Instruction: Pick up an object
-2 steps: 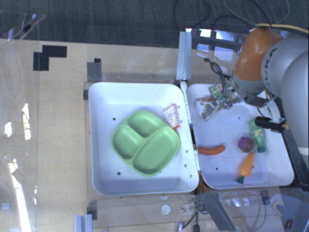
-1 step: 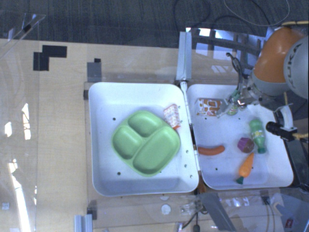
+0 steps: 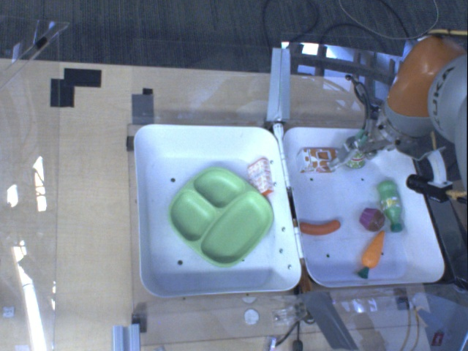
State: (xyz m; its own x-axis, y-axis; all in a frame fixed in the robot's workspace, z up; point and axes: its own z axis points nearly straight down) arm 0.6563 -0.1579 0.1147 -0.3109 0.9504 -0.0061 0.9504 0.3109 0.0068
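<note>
Over the far part of the right-hand shallow white bin (image 3: 428,265), the grey arm with its orange band reaches in and sets its two-finger gripper (image 3: 356,151) low above the bin floor. Whether the gripper is spread or pressed together cannot be told, as the metal tip blurs into a small green-and-white thing beneath it.

Just beside the gripper, toward the other bin, lies a flat white-and-brown printed packet (image 3: 317,159). Nearer the camera from the gripper, well apart from it, lie a green plastic bottle with a label (image 3: 390,205), a small dark purple rounded piece (image 3: 371,219) touching the bottle, an orange toy carrot with a green end (image 3: 373,251), and a reddish-orange toy sausage (image 3: 319,227).

Away from the gripper, the left-hand shallow white bin (image 3: 157,269) holds a light green divided plastic plate (image 3: 221,216), with a small red-and-white wrapper (image 3: 260,176) at its edge nearest the gripper.
</note>
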